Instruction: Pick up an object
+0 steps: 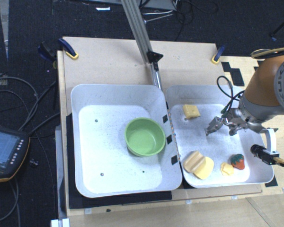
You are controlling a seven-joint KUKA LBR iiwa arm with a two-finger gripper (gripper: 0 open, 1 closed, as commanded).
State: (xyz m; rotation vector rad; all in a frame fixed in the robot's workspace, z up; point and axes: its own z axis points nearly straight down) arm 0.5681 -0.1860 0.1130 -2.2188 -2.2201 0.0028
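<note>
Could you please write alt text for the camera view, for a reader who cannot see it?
A grey robot arm's two-finger gripper hovers over the right white bin, among a yellow foam block, a tan-and-yellow sponge pair, a small yellow piece and a red strawberry toy. The left white bin holds a round green plastic bowl.

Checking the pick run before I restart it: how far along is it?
Done: nothing lifted yet; the yellow block, the tan and yellow pieces, the small yellow piece and the red toy all lie on the right bin floor. In hand: nothing; the gripper sits low over bare floor mid-bin, with no object between its fingers. Left: the whole grasp and lift. The green bowl sits in the left bin.
</note>
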